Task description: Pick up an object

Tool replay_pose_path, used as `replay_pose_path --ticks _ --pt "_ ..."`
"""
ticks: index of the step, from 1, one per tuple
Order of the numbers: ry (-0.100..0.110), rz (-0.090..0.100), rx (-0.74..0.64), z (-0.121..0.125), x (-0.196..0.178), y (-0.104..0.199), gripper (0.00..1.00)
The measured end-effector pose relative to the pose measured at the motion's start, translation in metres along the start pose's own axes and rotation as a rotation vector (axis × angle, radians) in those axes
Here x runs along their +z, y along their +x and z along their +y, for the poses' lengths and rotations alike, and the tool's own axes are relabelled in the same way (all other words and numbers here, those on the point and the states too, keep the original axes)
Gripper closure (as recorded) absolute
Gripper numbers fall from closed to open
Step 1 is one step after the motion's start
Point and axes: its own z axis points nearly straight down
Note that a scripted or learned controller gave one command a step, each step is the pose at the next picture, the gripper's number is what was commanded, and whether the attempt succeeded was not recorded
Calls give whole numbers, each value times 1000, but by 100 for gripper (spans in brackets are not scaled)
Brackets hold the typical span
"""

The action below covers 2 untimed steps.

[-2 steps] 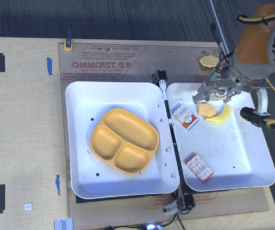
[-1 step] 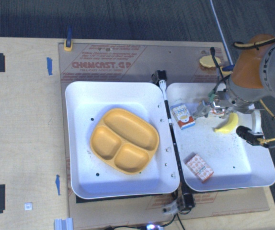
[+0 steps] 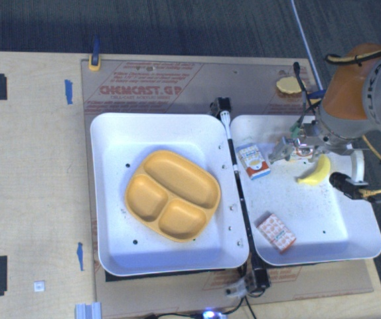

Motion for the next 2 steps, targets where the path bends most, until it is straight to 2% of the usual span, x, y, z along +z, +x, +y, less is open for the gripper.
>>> replay_pose_path --ticks 1,2 --pt "6 3 -2 -76 -85 77 100" --pt "7 3 -1 -117 -102 113 100"
